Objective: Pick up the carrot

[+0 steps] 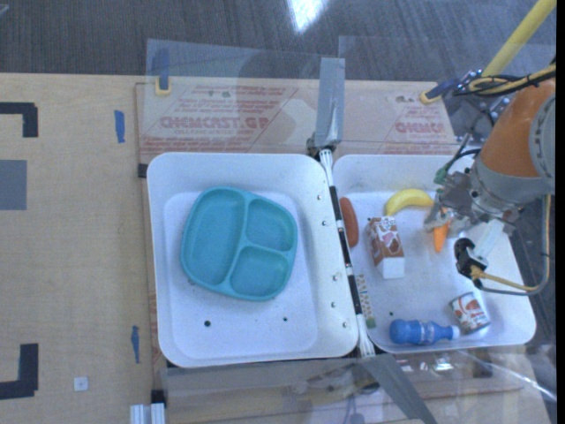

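The carrot (439, 237) is a small orange piece in the right bin (521, 325), near its right side, just right of the banana's tip. My gripper (448, 215) hangs directly over the carrot's upper end, and its dark body hides part of the carrot. Whether it touches the carrot is unclear. The grey arm with its orange band (521, 144) reaches in from the upper right.
In the right bin lie a yellow banana (408, 201), a reddish sausage (350, 222), a brown milk carton (385, 241), a blue bottle (422, 331) and a small can (469, 312). A teal divided plate (239, 243) sits in the left bin (177, 325).
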You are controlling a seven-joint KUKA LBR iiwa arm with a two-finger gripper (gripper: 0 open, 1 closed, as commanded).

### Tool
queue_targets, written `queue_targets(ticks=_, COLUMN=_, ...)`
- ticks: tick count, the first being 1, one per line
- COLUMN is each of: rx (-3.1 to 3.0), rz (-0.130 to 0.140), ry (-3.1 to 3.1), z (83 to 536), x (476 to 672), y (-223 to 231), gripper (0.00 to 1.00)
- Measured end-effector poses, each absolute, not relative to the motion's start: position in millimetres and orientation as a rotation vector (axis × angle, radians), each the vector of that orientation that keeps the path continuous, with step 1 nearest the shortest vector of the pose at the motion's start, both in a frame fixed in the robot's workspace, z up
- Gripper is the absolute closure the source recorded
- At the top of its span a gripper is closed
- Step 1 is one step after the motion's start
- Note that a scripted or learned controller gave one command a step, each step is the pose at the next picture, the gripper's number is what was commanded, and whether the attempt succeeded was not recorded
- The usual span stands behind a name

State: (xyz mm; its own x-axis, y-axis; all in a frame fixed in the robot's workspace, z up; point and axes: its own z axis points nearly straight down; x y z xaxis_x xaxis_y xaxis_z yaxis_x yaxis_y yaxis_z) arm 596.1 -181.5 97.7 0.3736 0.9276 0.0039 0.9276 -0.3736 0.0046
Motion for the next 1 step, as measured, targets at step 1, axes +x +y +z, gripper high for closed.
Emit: queue_targets(ticks=1, rx=2.556, rz=0.000, ry=1.825, z=209.7, x=620.7, y=-122.0, gripper=1.00)
